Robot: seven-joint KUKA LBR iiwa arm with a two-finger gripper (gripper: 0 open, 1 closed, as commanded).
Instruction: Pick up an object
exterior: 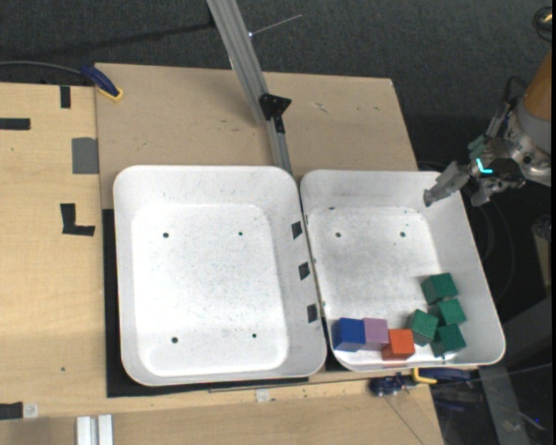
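Here, gripper (456, 182): at right bin's (371, 267) far right rim, finger state unclear.
Blocks: small cubes, green (439, 287), orange (401, 343), purple (375, 331), blue (349, 333), near corner.
Bins: smooth, speckled white.

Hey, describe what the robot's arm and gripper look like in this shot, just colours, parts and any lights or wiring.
At the right edge, the arm shows an orange-tan section above a pale grey metal wrist ring. Below it, the gripper is dark grey and black, with a small teal-cyan glow on its body and a grey finger tapering to a point. Thin dark cables run beside the wrist. Finer markings are too small to tell.
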